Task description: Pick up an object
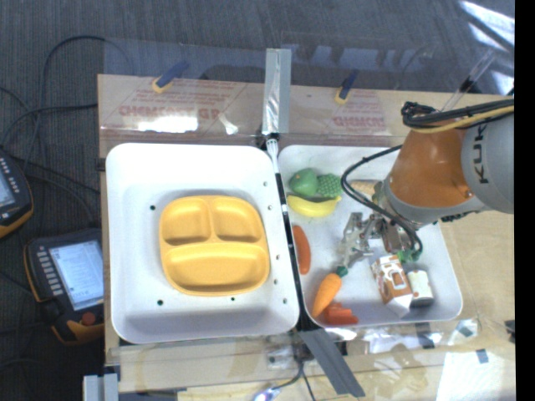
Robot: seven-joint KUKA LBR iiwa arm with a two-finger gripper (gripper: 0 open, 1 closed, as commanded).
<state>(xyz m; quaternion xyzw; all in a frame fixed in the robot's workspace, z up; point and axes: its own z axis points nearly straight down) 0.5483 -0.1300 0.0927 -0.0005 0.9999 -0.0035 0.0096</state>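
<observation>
Reaching in from the right, the gripper (pixel 361 239) is lowered into the right bin (pixel 443 303), its fingers spread with nothing seen between them. The approach step is judged to be in hand; a descent and a closing onto one object are called for next. A carrot (pixel 326 289) lies just below it, a small carton (pixel 393 279) beside it, a green and yellow toy (pixel 314 192) further back. A yellow divided tray (pixel 215 243) is held in the left bin (pixel 134 307). Dark carpet (pixel 167 15) surrounds the bench.

glossy white plastic bins (pixel 125 249), smooth yellow plastic tray (pixel 214 243), metal pincer (pixel 358 239)
</observation>
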